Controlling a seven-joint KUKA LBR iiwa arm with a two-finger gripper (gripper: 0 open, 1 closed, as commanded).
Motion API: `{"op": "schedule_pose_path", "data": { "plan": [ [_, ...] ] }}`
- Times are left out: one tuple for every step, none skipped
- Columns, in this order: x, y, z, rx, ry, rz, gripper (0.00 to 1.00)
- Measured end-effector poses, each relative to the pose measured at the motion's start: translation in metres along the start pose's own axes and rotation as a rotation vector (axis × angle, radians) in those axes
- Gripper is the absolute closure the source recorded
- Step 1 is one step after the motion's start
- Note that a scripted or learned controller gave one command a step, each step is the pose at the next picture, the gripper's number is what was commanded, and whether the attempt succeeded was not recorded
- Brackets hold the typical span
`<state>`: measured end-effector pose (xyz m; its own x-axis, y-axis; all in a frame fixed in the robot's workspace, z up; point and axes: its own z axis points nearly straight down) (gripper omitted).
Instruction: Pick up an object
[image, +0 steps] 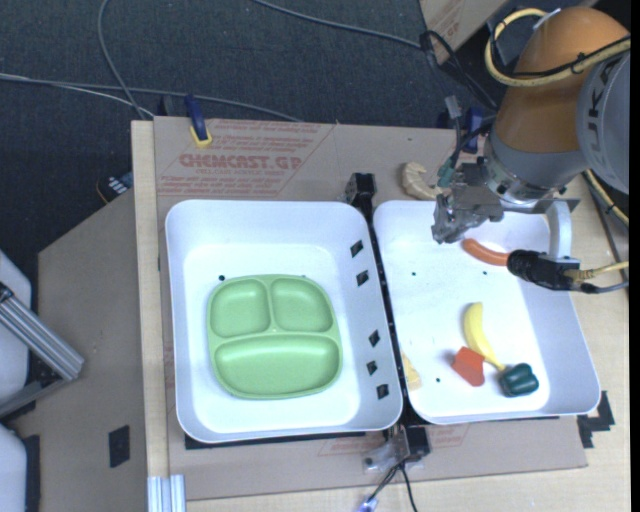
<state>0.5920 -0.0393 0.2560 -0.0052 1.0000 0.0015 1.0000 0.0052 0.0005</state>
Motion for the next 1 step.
{"op": "schedule_pose_path", "data": {
  "plan": [
    [0.0459,0.0061,0.0044,0.0,-0.001,0.001,1.0]
  ]
}}
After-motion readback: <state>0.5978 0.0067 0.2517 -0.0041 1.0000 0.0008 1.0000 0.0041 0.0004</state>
